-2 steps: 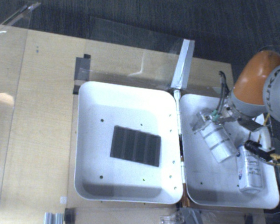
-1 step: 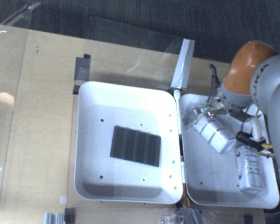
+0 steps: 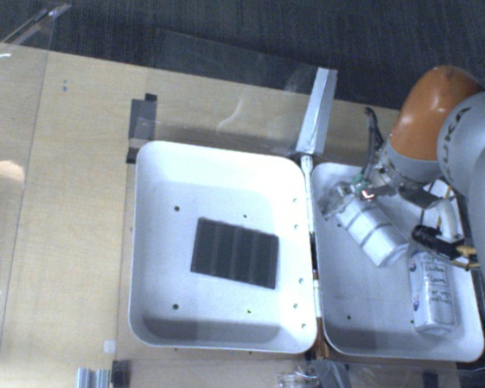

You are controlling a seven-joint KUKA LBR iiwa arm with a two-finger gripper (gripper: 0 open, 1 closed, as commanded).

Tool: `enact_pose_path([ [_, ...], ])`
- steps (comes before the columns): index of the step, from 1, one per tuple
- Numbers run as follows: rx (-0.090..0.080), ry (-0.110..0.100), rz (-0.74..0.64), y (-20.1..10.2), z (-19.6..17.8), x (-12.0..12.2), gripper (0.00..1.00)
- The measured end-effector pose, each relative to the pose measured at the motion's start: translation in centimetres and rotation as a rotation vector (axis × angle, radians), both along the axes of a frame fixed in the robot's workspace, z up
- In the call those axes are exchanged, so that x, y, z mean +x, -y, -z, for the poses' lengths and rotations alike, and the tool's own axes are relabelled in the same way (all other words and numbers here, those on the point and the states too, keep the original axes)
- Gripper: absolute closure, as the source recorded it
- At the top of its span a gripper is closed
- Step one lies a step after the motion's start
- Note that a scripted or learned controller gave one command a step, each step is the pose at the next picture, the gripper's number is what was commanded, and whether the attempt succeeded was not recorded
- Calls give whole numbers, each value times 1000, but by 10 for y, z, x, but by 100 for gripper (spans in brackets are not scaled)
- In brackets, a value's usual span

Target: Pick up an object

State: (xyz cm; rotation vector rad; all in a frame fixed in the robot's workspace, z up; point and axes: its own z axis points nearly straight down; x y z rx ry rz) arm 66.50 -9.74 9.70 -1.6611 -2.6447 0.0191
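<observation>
Camera view: the gripper [image 3: 357,193] hangs at eleven o'clock in the right bin [image 3: 366,333], near a white cylinder [image 3: 375,233]; a bottle [image 3: 431,293] lies at four o'clock. Its grip I cannot tell. Risk: the round cylinder may roll aside.

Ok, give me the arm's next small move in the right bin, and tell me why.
Probably a short descent onto the white cylinder lying tilted in the right bin. The gripper sits at that bin's upper left, right by the cylinder's upper end, but nothing shows between its fingers. The clear bottle lies farther off by the right wall, so the cylinder looks the nearer target.
</observation>
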Motion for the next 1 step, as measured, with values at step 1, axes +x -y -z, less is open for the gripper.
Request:
enact_pose_path([
  [1, -1, 30, 193, -32, -90, 5, 100],
])
